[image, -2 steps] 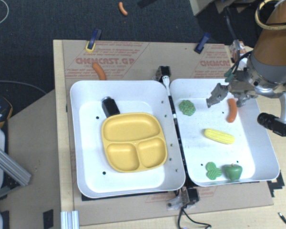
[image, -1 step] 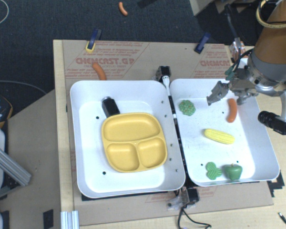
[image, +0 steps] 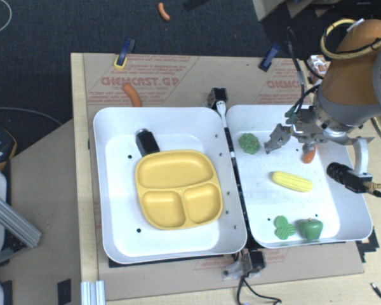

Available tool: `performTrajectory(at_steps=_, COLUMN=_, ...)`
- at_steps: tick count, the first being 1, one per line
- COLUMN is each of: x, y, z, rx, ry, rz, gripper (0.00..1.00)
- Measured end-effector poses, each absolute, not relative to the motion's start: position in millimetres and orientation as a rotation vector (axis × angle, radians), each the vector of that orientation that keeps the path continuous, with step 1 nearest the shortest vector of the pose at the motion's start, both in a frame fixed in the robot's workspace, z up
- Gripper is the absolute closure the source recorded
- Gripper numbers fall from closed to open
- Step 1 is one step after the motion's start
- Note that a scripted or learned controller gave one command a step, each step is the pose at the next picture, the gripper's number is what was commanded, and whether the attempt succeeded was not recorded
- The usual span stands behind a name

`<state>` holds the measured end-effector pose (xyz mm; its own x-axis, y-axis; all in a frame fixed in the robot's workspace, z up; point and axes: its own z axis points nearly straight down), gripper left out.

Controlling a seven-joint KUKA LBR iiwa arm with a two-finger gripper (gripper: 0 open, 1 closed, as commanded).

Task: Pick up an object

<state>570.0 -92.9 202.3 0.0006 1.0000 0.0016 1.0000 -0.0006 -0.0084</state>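
In the right bin [image: 343,234] lie a green broccoli piece [image: 249,143], a yellow corn cob [image: 292,182], a small green leafy piece [image: 282,227] and a green pepper [image: 311,229]. A small red-orange piece [image: 309,156] lies by the bin's far right. My gripper [image: 292,142] hangs over the far part of this bin, between the broccoli and the red-orange piece. It is open, its two grey fingers spread apart with nothing between them. One fingertip [image: 275,140] is close to the broccoli; the other is just above the red-orange piece.
The left bin [image: 111,170] holds a yellow divided plate [image: 178,188] and a black object [image: 146,142]. An orange sausage [image: 133,94] lies on the board behind it. Blue clamps [image: 122,54] sit at the board's far edge. A black cable connector [image: 346,176] hangs over the right bin.
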Motion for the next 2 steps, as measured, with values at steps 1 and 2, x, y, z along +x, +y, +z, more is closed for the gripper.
performTrajectory(at_steps=1, x=568.0, y=-93.6, z=138.1, rx=-2.216, ry=-2.215, rz=0.008, gripper=0.00)
performTrajectory(at_steps=2, x=566.4, y=-92.8, z=84.3, rx=-2.217, ry=-2.216, rz=0.007, gripper=0.00)
